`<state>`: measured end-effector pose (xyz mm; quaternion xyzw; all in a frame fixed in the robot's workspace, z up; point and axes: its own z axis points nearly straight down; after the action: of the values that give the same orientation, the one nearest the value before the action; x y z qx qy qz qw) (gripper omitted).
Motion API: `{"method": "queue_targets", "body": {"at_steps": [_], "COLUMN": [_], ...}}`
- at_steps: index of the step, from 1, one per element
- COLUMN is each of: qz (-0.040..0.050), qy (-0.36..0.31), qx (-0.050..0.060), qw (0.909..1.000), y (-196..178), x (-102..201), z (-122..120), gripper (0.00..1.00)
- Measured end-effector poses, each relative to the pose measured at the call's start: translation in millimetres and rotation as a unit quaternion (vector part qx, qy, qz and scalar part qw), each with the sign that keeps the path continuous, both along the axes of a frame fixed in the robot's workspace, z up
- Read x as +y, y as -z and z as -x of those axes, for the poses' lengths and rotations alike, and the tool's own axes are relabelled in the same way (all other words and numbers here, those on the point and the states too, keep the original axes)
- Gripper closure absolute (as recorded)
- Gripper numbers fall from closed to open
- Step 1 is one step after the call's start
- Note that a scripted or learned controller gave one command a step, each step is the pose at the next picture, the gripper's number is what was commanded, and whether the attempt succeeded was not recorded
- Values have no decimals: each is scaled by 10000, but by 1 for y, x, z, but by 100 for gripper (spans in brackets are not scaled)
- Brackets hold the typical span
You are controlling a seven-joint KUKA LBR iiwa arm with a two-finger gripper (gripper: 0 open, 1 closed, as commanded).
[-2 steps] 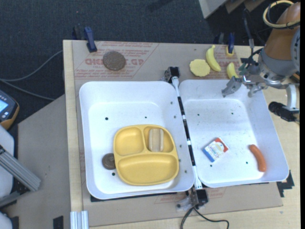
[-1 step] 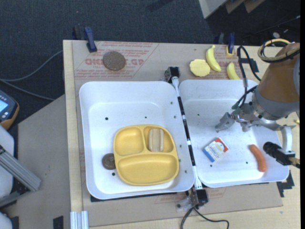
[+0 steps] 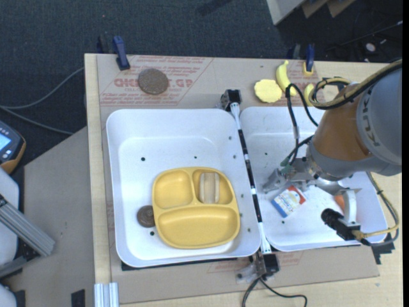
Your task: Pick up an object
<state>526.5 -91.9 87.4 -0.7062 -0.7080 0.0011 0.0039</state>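
small white packet with blue and red print [image 3: 287, 202] flat on the floor of the right bin [image 3: 275, 123], just beside the gripper [image 3: 283, 176] on its lower side, whether touching or barely apart too close to call. not lifted, not seen clamped. gripper down low over the bin floor, near the divider; apart or together, cannot tell from this angle. orange-red scrap [image 3: 339, 201] farther off to the gripper's right, partly under the wrist. well left of the gripper, in the left bin [image 3: 121, 133]: yellow divided plate [image 3: 192, 226], pale roll [image 3: 208, 187] in one small compartment, brown disc [image 3: 146, 216] at the plate's edge. by judgement: approach about done, grasp and lift both left.
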Motion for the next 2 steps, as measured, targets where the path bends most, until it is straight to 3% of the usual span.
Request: {"method": "queue_targets", "body": {"at_steps": [1, 2], "qz": [37, 44], "qy": [8, 2], "qx": [-65, -92], "qw": [10000, 9999], "y": [3, -26], "x": [-45, -78], "z": [-65, -143], "gripper": [0, 0]}}
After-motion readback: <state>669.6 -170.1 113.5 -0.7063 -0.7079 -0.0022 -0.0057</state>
